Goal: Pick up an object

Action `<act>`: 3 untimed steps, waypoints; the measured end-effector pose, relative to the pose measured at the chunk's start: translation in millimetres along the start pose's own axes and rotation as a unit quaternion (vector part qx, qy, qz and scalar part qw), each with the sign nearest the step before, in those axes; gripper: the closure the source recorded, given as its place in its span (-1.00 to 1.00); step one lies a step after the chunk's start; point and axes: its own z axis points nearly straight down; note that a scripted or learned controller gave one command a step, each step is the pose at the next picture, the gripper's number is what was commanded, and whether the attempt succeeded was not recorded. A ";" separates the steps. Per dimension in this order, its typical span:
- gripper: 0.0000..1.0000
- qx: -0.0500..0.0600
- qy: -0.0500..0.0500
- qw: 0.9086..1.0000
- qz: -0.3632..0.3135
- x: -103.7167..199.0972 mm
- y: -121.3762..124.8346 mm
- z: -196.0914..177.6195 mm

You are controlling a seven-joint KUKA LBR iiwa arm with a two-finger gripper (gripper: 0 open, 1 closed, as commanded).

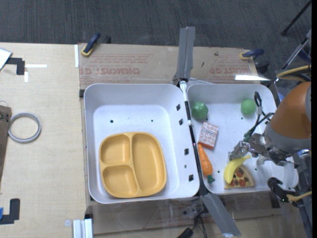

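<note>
The right bin [225, 95] holds two green balls [200, 110] [248, 106], a small red and white box [209, 135], an orange carrot [205, 161], a yellow banana [233, 168] and a pizza slice [241, 178]. My gripper [246, 149] hangs low at the bin's right side, just above the banana's upper end. Its dark fingers point left toward the banana, and nothing shows between them. The orange band of the arm [294, 114] sits above it at the right.
The left bin [133, 95] holds a yellow divided plate [132, 163]. A roll of tape [23, 127] lies on the bench at far left. Cardboard lies behind both bins, with blue clamps [91, 43] at its corners.
</note>
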 end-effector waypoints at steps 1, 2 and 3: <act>1.00 0.001 0.000 1.000 0.001 -0.5 0.2 -7.4; 1.00 -0.001 -0.001 0.999 -0.033 -31.9 57.7 -101.3; 1.00 -0.001 -0.001 0.999 -0.055 26.0 76.4 -141.3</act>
